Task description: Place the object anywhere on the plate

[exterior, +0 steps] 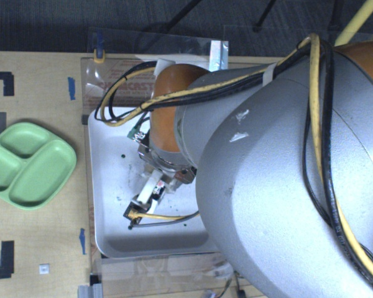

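The green plate [30, 164], with three compartments, lies on the wooden bench to the left of the white bin [109, 166]. Nothing lies on the plate. My gripper [154, 182] hangs low over the middle of the bin, under the orange wrist band [168, 113], well to the right of the plate. The wrist and arm cover most of the gripper and the bin floor beneath it. No object between the fingers can be made out from here.
The big grey arm [280, 179] covers the right half of the view. A few small dark specks [123, 157] dot the bin floor. Black tape marks [1, 82] and blue tape strips [71, 87] sit on the bench around the plate.
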Controlling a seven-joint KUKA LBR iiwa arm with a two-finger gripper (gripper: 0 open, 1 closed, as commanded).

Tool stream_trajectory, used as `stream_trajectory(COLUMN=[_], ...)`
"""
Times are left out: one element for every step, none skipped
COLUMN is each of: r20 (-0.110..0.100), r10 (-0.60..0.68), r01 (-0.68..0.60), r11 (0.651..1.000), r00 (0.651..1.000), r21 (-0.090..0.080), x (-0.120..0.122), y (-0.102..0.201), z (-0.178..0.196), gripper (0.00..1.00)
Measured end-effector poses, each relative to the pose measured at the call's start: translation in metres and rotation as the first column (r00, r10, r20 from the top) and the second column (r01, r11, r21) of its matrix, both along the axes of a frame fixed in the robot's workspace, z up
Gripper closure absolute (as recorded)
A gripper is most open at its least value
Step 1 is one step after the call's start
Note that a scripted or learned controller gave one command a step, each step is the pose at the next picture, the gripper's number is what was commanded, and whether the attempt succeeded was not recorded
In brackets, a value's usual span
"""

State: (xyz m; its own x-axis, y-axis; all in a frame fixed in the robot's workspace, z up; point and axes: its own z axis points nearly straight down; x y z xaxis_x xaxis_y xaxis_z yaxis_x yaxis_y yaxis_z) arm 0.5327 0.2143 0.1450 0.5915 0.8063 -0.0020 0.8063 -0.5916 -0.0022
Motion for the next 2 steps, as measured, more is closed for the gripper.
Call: stream_trajectory(r20=[0.0, 0.001], r10=[0.063, 0.063], r01=[-0.063, -0.063], r11=[0.998, 0.998], r00=[0.998, 0.998], r21=[0.0, 0.0], x=[0.0966, 0.0965], y=[0.0113, 0.012], z=[0.0086, 0.0088], gripper=[1.0, 0.0])
